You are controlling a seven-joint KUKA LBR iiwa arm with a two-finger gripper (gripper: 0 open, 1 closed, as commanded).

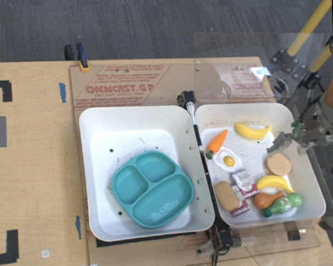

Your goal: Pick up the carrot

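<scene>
Right bin (314, 178): carrot (216, 142) diagonal, tip upper-right.

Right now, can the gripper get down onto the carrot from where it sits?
Probably yes. The carrot lies open near the right bin's left wall, nothing on top of it. The fried egg sits just below it, the banana off to its right. The gripper is at the bin's right side.

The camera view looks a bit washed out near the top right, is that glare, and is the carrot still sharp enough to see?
In the camera view, a bright patch of glare sits on the clear sheet above the right bin; the carrot lies away from it, evenly lit and clearly outlined against the white floor; the gripper at the right edge looks softer and darker, so its details are hard to read.
</scene>
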